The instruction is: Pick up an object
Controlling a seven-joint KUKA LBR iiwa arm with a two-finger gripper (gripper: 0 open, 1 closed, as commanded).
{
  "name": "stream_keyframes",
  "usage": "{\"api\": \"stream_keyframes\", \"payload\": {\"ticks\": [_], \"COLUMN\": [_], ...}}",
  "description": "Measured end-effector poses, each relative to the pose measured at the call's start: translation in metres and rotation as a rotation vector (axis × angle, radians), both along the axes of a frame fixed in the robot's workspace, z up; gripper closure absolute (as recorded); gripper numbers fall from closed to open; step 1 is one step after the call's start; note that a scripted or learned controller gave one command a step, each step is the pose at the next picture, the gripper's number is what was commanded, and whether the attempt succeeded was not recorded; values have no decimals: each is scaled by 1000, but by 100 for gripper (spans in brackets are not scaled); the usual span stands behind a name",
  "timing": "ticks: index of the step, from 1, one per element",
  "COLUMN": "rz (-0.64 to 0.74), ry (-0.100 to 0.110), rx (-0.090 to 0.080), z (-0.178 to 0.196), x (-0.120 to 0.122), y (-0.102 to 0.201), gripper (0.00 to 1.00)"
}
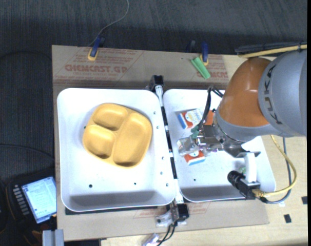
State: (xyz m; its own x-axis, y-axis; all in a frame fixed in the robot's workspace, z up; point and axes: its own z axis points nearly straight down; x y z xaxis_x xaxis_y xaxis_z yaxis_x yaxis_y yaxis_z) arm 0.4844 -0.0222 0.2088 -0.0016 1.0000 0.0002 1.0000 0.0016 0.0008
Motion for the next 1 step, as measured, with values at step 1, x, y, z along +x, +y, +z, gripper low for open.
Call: {"api": "stream_keyframes", "payload": {"ticks": [1], "rz": [0], "ry": [2], "rx": [0], "z": [-12], "x": [-1], "y": [86], "gripper": [100]}}
